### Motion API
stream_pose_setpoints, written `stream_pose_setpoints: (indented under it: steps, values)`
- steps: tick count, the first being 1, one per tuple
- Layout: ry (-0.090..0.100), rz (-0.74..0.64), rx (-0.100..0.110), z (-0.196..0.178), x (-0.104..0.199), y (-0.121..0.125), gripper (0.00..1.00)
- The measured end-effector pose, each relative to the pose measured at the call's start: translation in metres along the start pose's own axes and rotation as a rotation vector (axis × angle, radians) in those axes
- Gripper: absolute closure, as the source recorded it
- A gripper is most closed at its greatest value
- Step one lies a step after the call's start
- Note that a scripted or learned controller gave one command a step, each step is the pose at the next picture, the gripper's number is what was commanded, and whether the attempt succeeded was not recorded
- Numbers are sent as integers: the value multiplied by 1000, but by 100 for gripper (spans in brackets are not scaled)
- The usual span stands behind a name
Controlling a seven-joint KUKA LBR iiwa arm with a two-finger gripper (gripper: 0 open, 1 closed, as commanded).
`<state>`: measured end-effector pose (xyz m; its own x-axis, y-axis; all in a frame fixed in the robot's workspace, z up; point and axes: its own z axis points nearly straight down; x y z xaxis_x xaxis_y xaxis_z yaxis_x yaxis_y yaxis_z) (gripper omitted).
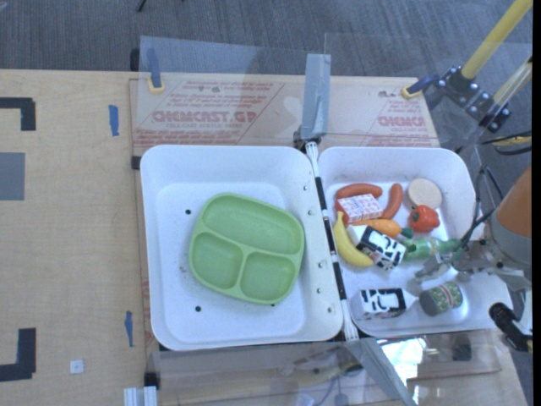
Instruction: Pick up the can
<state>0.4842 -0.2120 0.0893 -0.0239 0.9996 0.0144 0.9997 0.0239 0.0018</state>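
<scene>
Lying on its side near the right bin's [463,166] front edge, the small green-labelled metal can [441,298] is best straddled squarely; the gripper's [452,265] finger state cannot be told.

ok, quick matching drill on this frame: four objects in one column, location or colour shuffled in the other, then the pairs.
Objects:
1. divided plate
2. can
3. banana
4. tomato

Descriptions:
A. red, near the right bin's far side
B. yellow, along the right bin's left edge
C. lying on its side near the right bin's front, just below the gripper
D. light green, alone in the left bin

Pairs: 1-D, 2-C, 3-B, 4-A
</scene>
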Motion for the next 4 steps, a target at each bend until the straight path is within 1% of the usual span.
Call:
stream_pose_setpoints:
  steps: [1,2,3,4]
  values:
    - [-11,232,-7,3,14,0,0]
    - [-15,311,-5,3,35,-1,0]
    - [-13,294,4,-57,52,-3,0]
    - [-4,24,3,3,7,-3,0]
